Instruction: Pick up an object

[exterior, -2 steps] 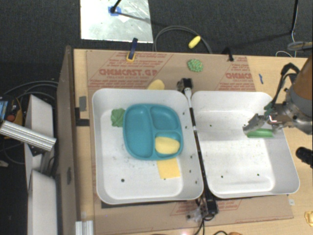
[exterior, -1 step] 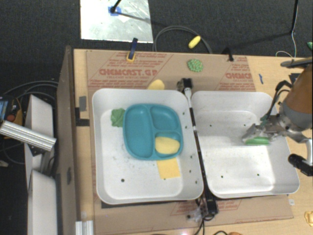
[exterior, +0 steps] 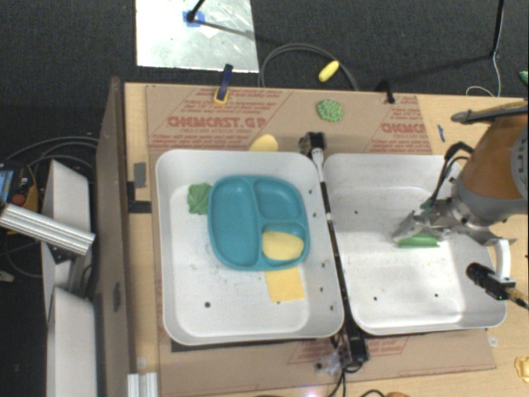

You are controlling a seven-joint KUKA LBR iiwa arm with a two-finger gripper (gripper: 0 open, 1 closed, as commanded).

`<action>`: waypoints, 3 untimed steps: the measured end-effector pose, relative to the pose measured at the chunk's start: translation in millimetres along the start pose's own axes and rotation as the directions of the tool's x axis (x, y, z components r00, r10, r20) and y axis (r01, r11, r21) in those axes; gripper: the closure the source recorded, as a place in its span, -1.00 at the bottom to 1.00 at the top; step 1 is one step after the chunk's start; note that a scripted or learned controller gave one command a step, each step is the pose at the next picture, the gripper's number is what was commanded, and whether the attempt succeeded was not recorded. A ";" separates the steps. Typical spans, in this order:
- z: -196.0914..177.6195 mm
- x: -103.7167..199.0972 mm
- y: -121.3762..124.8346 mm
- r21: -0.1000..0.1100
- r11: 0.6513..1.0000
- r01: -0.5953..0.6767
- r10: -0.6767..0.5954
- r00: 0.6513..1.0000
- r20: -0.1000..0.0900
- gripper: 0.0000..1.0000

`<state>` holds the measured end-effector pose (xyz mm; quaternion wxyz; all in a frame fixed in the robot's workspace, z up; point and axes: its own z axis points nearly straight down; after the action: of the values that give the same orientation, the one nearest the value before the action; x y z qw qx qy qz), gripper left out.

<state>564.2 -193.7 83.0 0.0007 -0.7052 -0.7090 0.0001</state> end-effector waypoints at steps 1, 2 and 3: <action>-13.0 -1.0 1.2 -0.006 1.000 0.000 0.000 1.000 0.002 1.00; -58.8 36.4 79.0 -0.013 1.000 0.005 -0.005 1.000 0.003 1.00; -99.1 101.1 107.8 -0.009 1.000 0.007 -0.007 1.000 -0.001 1.00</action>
<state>671.6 -92.1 182.1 -0.0022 -0.7028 -0.7113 -0.0036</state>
